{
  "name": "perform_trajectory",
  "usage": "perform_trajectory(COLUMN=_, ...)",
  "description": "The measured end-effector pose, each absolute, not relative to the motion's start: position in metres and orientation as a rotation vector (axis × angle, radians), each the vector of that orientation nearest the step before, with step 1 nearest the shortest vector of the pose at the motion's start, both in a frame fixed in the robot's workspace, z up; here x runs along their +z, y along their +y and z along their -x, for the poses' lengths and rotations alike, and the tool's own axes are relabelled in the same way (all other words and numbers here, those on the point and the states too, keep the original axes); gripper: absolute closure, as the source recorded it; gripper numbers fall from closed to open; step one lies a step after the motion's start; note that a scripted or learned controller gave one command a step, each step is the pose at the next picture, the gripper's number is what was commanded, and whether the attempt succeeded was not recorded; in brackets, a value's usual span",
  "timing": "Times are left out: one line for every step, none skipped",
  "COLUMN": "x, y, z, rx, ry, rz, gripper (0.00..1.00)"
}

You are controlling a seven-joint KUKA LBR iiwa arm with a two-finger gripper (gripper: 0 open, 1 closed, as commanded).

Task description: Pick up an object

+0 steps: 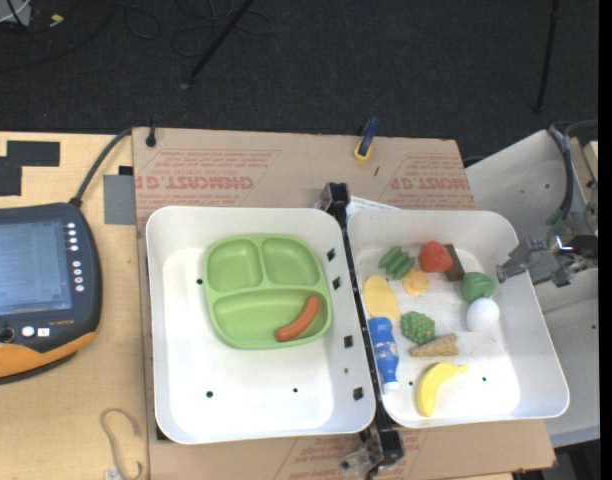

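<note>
1. We are seeing the gripper [531,260] hanging at the right rim of the right bin [546,363], reaching in from the right side of the view. We cannot tell how its jaws are standing; the part is small and dark against the rim.
2. Nothing is showing between the jaws, and we cannot tell whether they are touching the bin wall.
3. Nearest to the gripper, a green ball [477,286] is lying just inside the rim, to its left, with a white egg [482,314] touching or almost touching it from below.
4. Further left, a red piece [437,257], a green pepper [395,262] and a small yellow piece [415,283] are sitting near the bin's upper middle.
5. Along the left wall a yellow oval piece [380,296] and a blue bottle [383,349] are lying end to end; a green broccoli [418,326] and a tan cone [434,346] are resting beside them.
6. A banana [435,386] is lying near the bottom edge, well apart from the gripper.
7. In the left bin [176,368] a green divided plate [261,290] is holding a sausage [298,320] in its large compartment.
8. A tablet-like pendant [31,278] is sitting on the surface [46,408] at far left.
</note>
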State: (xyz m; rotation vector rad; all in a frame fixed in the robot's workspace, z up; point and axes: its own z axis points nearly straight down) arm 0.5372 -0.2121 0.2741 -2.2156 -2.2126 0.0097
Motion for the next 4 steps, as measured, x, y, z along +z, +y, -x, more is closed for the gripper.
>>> perform_trajectory(x=0.28, y=-0.212, z=-0.539, rx=0.001, ry=-2.221, rz=2.221, gripper=0.0)
perform_trajectory(x=0.216, y=-0.206, z=-0.541, rx=0.006, ry=-2.217, rz=2.213, gripper=0.0)
perform_trajectory(x=0.156, y=-0.202, z=-0.532, rx=0.006, ry=-2.216, rz=2.213, gripper=0.0)
perform_trajectory(x=0.093, y=-0.193, z=-0.531, rx=0.005, ry=-2.217, rz=2.213, gripper=0.0)
